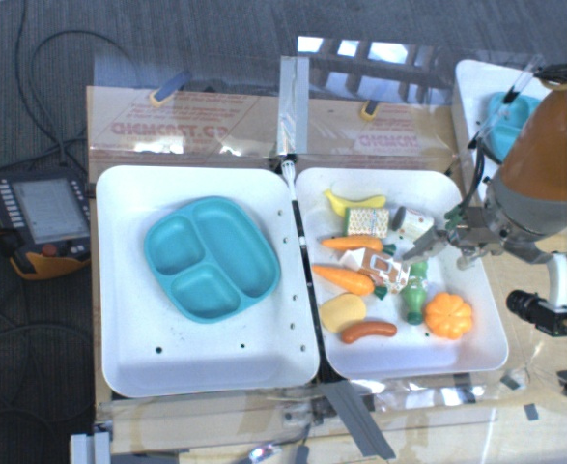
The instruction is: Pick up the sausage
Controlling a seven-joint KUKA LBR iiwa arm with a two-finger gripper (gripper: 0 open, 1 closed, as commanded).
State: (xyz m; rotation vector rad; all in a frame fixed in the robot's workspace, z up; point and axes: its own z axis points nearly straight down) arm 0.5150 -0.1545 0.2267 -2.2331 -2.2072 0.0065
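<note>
Sausage (368, 332) lies near the front wall of the right bin (486, 356), just beside the yellow potato (342, 310), pumpkin (447, 315) to its right. Likely a light, stiff, smooth plastic toy, so it may slip or roll. Long axis runs left-right, slightly tilted. Best grip: mid-length, across the narrow width. Gripper (413, 247) hovers over the clutter, well above the sausage; can't tell the jaws' state.
</note>
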